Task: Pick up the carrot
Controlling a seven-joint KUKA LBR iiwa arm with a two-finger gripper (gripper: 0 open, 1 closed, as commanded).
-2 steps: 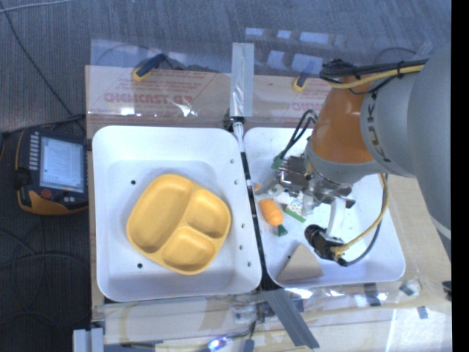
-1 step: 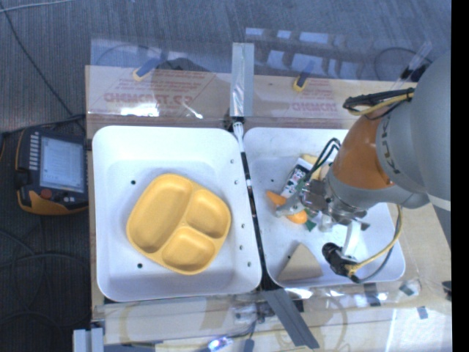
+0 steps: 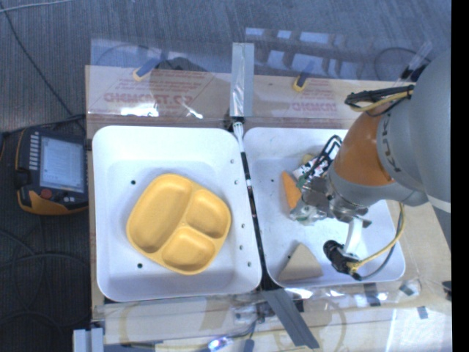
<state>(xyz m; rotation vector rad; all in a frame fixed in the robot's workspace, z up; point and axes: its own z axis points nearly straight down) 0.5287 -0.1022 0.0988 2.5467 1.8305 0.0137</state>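
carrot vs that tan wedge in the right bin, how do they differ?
The carrot is orange and slim; the tan wedge is dull brown and broad, triangular. The carrot lies near the bin's left wall, right beside the gripper; the wedge sits apart at the front edge. Both lie flat in the right bin.

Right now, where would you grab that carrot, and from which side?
Probably across the carrot's middle, coming straight down from above. It lies flat in the right bin, long and narrow, its length running up-down in the view, so closing across its narrow width suits it. The gripper sits just right of it.
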